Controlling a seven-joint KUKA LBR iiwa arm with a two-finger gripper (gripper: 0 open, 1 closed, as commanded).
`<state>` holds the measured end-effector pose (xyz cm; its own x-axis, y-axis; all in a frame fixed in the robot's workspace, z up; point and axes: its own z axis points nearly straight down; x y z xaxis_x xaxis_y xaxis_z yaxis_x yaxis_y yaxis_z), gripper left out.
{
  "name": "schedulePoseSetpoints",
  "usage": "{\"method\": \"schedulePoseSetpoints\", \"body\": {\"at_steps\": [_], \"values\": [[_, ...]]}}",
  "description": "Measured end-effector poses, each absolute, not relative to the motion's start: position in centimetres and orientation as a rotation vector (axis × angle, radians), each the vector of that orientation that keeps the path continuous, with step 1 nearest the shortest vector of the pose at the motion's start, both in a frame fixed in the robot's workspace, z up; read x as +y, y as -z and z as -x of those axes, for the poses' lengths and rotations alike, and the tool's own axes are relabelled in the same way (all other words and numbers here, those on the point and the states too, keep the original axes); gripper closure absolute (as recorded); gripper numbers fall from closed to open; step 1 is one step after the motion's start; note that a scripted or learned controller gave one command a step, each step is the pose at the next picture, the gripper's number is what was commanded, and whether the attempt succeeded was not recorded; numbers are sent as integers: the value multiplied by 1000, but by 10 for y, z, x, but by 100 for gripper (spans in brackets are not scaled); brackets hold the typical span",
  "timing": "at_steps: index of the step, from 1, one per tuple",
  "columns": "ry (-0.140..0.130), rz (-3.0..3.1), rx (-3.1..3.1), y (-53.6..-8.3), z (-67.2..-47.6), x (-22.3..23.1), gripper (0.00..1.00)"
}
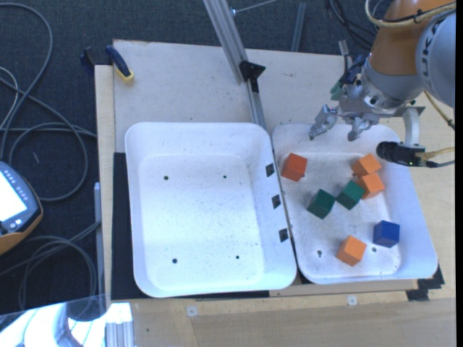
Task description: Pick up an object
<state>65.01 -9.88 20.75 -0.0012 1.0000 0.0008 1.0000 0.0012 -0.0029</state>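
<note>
your claw [340, 126] hangs over the far edge of the right bin [412, 255], its two metal fingers spread wide with nothing between them. below it, the speckled white plastic bin holds small matte cubes: an orange cube [294, 167] alone at the left, two orange blocks [369, 175] touching at the right, two dark green cubes [336, 199] just beside each other mid-bin, a blue cube [386, 233] and another orange one [351, 250] nearer you. the left bin [145, 194] is a rounded shallow tray on the pale counter [181, 78].
</note>
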Motion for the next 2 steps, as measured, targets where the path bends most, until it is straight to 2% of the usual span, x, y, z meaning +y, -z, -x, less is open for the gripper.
{"method": "schedulePoseSetpoints", "body": {"at_steps": [1,2], "values": [[-3,2231,-2218,-206,-664,-177,0],[0,2222,-2224,-206,-665,-172,0]]}}
